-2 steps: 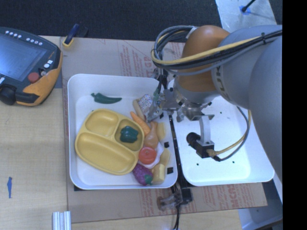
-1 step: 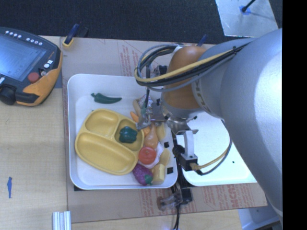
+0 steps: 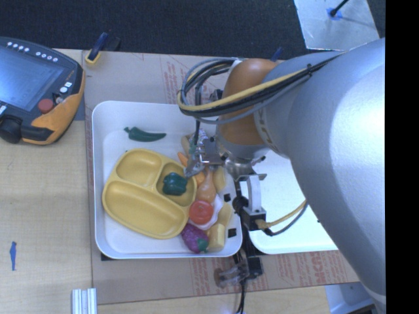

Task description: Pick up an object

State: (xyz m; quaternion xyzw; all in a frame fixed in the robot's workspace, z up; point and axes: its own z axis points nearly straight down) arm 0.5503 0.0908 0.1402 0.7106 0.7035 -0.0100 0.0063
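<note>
In the left white plastic bin on the wooden desk, a yellow divided plastic plate lies tilted across the floor, and a dark green toy bell pepper sits in its upper right compartment. A slim green toy chilli lies apart from it on the bare bin floor near the back wall. Along the plate's right edge, a cluster of toy food is packed against the bin's right wall: a red-orange round tomato-like piece, a pale orange pear-shaped piece just above it, a purple and green piece at the front corner, and a yellow corn-like piece beside it. My pincer hangs over this cluster, just beside the green pepper; whether it is apart or together I cannot tell, as my wrist and cables cover it. The right white bin lies largely under my arm. A grey and orange teach pendant with a dark screen rests at the desk's left rear. Red lettering on the cardboard under the bins is too small to read.
</note>
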